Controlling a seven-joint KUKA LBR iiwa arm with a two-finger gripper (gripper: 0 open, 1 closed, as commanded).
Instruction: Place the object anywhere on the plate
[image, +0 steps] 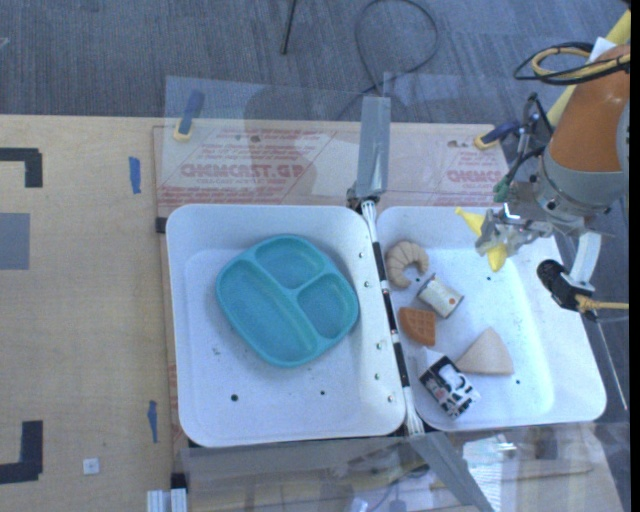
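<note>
Yellow, and small, the object (482, 228) sits right at the gripper (503, 236), above the far right part of the right bin (560, 385). It looks pinched between the fingers and lifted off the bin floor, probably so that it can travel over the divider, but whether the grip is firm I cannot tell. The turquoise plate (288, 298), with three compartments, lies in the left bin (200, 400), well apart from the object; I judge the carrying step is in hand. In the right bin rest a croissant (406, 259), a small cylinder (439, 296), an orange piece (419, 325), a beige wedge (486, 354) and a black-and-white item (447, 385).
</note>
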